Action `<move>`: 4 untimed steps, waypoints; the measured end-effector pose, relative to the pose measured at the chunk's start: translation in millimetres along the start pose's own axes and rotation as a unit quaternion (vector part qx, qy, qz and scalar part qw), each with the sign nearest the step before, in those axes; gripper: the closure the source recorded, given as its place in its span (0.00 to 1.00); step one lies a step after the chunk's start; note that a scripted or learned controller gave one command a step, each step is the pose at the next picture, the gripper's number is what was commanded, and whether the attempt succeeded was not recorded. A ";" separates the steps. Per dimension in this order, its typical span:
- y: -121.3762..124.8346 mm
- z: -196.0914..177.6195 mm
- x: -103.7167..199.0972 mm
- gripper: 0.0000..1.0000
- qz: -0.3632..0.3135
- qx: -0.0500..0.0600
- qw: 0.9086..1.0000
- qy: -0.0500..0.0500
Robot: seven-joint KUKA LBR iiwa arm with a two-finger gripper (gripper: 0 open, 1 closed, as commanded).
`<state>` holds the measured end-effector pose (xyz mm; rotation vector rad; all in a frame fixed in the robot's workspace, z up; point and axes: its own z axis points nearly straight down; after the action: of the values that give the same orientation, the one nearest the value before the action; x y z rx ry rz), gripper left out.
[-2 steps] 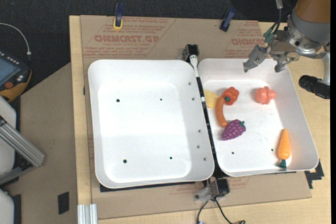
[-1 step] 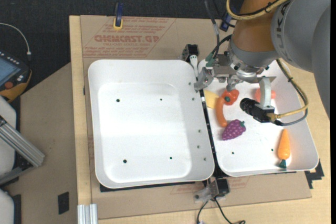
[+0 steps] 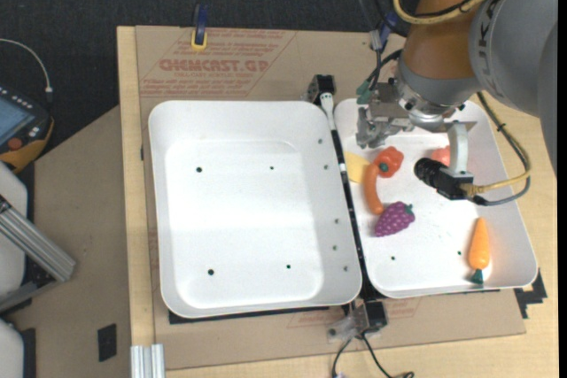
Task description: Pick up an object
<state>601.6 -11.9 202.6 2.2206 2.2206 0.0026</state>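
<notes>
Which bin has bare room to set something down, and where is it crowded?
The left bin is bare across its floor. The right bin is crowded near the divider under the end effector: red pepper, grapes. A free patch lies between grapes and carrot.

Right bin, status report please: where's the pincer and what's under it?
Pincer low over right bin, upper left part. Red pepper just beside it, not gripped. Orange piece, purple grapes close by; carrot apart, near right edge.
</notes>
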 end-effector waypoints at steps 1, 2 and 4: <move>-99.4 -115.5 -70.0 1.00 0.005 -0.003 1.000 -0.001; -124.0 -61.8 -18.4 1.00 -0.002 0.005 1.000 0.001; -83.2 -127.0 15.6 1.00 0.001 0.005 1.000 0.000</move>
<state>518.2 3.6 329.4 2.2276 2.2248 -0.0077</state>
